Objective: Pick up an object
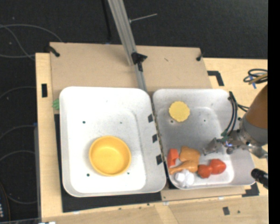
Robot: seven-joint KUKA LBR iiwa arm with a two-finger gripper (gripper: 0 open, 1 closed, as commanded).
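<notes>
the bench (107, 69) carries two shallow white bins side by side. the left bin (107, 106) holds a yellow bowl (110, 155), upright, in its near half and apart from the walls.

the right bin (205, 101) holds the rest of the things. a yellow disc (179, 111) lies flat near the far wall, well apart from the others. a cluster sits along the near wall: an orange stick (172, 157) at the left, a tan piece (190, 156) just beside it, a white lump (185, 178) in front of both, and a red piece (212, 168) to the right, touching or nearly touching the tan piece.

the arm (257, 113) reaches in from the right, over the right edge of the right bin. the gripper (218, 146) is low over the bin floor, just behind the red piece and right of the tan piece. the state of the fingers cannot be told: they are small and blurred against the bin. nothing is seen between them.

a grey rail (123, 27) runs from the top edge down to the gap between the bins.
</notes>
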